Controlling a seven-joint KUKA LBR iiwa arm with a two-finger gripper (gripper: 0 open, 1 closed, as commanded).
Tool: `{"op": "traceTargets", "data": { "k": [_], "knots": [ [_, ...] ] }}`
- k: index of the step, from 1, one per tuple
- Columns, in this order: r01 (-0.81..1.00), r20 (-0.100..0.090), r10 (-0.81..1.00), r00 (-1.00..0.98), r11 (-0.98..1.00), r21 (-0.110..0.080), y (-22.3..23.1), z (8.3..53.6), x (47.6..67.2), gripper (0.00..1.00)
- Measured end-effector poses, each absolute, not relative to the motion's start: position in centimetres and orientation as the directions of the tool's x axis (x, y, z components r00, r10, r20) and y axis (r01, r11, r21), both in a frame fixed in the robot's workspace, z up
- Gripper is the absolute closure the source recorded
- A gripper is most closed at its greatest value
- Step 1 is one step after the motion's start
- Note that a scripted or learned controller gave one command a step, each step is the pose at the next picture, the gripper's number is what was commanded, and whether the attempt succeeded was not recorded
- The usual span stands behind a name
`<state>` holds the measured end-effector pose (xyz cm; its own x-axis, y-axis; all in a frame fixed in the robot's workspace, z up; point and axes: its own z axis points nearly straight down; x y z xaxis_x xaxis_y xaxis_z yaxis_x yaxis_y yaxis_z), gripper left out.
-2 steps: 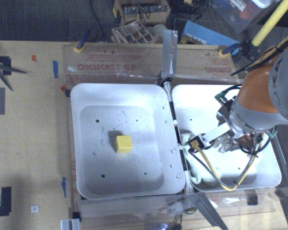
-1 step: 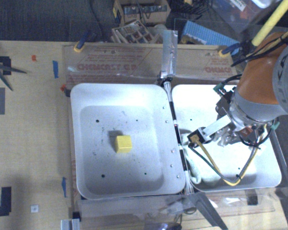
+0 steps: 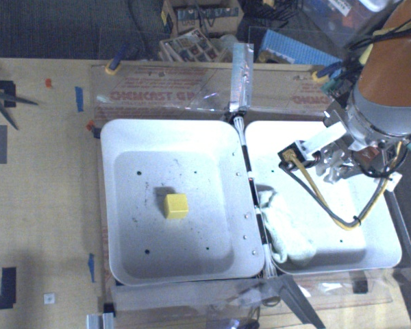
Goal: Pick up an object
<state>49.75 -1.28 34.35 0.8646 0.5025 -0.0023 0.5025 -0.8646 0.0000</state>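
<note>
Claw (image 3: 334, 164) and wrist hang over the right bin (image 3: 377, 256), at about three o'clock in the camera view, and the metal parts there are too tangled to tell how far the claw is open or whether anything sits in it. From the task, the thing to pick is probably the yellow block (image 3: 176, 205), which lies alone near the middle of the left bin (image 3: 123, 136), at about nine o'clock from the claw and well apart from it.

Biggest risk, as I judge it: the arm (image 3: 390, 67) has to cross the raised wall between the two bins, and a low pass could clip that rim. A yellow cable (image 3: 329, 208) loops beneath the wrist and could drag or snag on the crossing. Something pale and soft-looking (image 3: 288, 235) lies at the right bin's left side, near the wall, and a descent here might close on it instead. The block is small, so a slightly off-centre descent could nudge it aside or close on nothing.
</note>
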Motion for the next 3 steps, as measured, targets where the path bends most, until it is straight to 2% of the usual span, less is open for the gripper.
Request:
{"op": "traceTargets", "data": {
  "k": [1, 2, 3],
  "knots": [
    [0.407, -0.002, 0.407, 0.914, -0.914, 0.0, -6.2, 43.5, 53.8, 1.0],
    [0.204, -0.005, 0.204, 0.979, -0.979, -0.002, -6.5, 29.5, 52.5, 1.0],
    [0.199, -0.005, 0.199, 0.98, -0.98, -0.002, -4.9, 25.5, 49.2, 1.0]
  ]
}}
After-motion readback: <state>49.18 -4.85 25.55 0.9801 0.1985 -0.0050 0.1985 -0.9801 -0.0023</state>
